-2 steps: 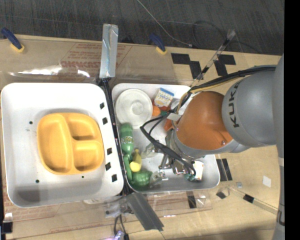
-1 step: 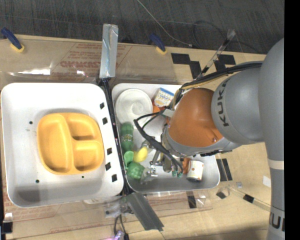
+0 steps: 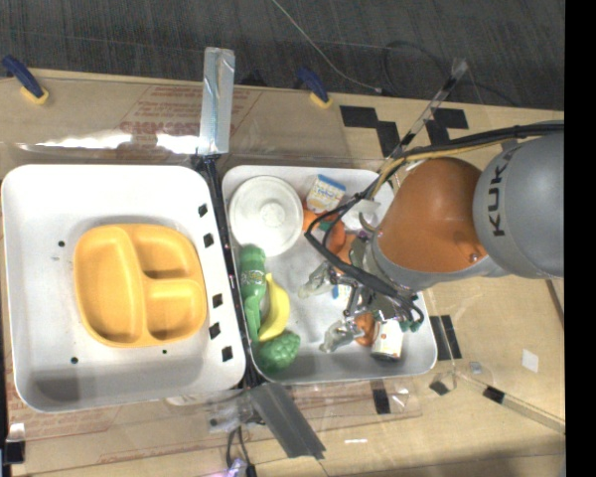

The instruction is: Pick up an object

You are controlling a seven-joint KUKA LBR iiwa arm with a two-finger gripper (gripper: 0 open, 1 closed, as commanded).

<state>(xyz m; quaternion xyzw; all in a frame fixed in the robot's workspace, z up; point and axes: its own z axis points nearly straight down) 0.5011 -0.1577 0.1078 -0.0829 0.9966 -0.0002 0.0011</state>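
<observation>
Two bins, camera view: gripper (image 3: 340,311) low in right bin (image 3: 417,361), fingers look spread, nothing between them, probably lining up a grab. Just left of gripper: banana (image 3: 274,311), green veg (image 3: 251,271). Small white cup (image 3: 386,340) just right. Yellow tray (image 3: 139,281) well left, other bin.

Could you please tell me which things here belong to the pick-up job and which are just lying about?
For the job: gripper, right bin, white lid, green toy, banana, small carton.

Lying about: left bin, yellow tray, blue clamps, cables.
</observation>
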